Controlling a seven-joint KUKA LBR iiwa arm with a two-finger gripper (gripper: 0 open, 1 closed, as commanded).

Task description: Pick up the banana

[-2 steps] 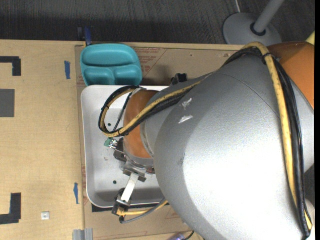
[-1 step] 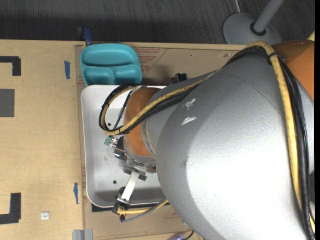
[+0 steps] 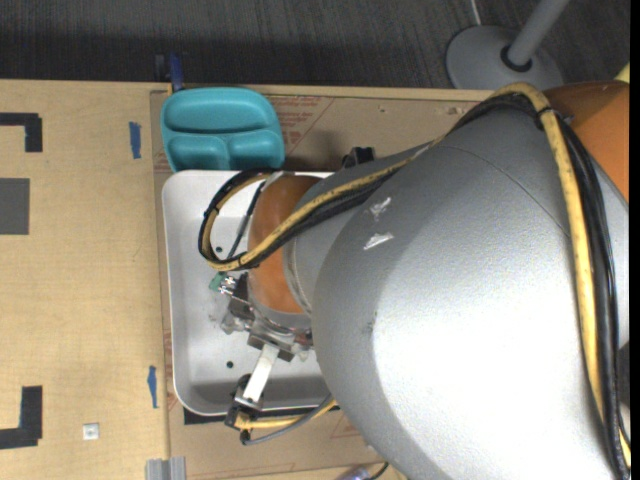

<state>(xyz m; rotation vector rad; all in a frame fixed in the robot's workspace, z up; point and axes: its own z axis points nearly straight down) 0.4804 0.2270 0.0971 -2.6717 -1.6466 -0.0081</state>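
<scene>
reaching low into the shallow white plastic bin [image 3: 185, 298], the grey arm [image 3: 450, 298] hides most of it; whether the pincer [image 3: 262, 343] is wide or narrow cannot be told. no banana is visible, so a blind closure may miss.

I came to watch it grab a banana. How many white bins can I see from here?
1. A white bin lies left of centre, below the teal holder. The big grey arm covers the right side, so a second bin may be hidden.

The grey arm [image 3: 460, 298] hides most of the white bin [image 3: 190, 298] and runs off frame.
</scene>
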